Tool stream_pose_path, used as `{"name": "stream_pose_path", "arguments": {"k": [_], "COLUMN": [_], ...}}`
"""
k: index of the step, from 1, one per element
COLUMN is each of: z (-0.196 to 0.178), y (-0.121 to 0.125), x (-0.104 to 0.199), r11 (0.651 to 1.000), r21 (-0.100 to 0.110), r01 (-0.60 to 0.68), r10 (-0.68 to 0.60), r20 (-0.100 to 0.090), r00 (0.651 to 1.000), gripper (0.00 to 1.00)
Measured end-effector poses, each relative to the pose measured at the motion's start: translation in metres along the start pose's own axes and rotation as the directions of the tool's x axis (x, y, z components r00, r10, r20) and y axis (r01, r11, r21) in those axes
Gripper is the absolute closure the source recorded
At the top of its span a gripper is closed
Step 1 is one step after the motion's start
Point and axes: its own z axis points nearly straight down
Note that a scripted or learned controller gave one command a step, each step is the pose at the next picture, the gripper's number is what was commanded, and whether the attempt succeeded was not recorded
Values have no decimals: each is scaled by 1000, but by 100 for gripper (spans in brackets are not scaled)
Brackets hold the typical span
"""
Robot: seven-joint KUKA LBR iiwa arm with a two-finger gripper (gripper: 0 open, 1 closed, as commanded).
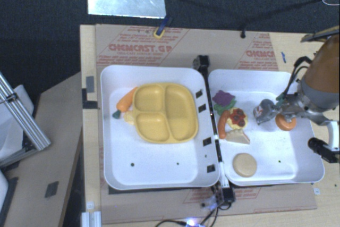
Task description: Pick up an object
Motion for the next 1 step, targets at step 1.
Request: {"name": "stream_pose_path", "arguments": {"k": [1], "z": [61], "y": [-5], "x": [5], "r11": [1000], "r21": [1], "r01": [0], "r10": [0], "r20": [-1], "r00": [1000], "gripper": [0]}}
